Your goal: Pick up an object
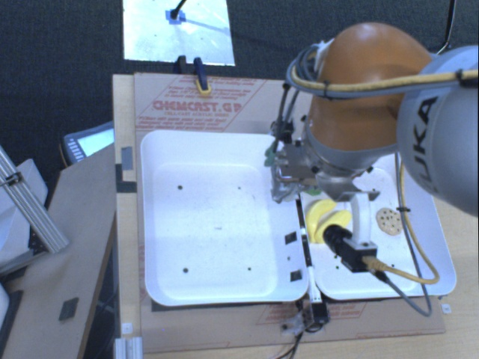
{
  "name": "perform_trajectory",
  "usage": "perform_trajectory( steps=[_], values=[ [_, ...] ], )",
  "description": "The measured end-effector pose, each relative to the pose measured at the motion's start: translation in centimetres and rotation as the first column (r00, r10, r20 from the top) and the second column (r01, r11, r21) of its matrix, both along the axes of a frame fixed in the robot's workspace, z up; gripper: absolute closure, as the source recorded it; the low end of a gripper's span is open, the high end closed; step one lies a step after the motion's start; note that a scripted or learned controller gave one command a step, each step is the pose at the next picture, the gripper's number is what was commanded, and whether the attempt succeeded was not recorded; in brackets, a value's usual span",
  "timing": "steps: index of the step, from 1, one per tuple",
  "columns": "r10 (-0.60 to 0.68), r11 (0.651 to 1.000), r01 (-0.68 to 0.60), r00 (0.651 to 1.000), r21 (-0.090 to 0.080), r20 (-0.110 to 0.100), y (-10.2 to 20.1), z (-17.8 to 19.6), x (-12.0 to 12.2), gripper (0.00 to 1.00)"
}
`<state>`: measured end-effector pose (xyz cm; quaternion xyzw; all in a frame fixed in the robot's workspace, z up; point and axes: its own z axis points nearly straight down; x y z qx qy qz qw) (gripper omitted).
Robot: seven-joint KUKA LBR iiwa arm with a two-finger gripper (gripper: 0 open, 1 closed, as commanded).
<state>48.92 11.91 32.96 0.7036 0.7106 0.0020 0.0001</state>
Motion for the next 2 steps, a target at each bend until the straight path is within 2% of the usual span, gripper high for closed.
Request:
perform_trajectory(
  steps=[1,2],
  values=[
    [-0.004,1.000,0.004,1.000,-0.002,0.004,1.96,0.88,5.86,1.00],
    [-0.005,1.000,0.005,1.000,-0.002,-0.001,1.82,0.80,5.60,0.00]
  ],
)
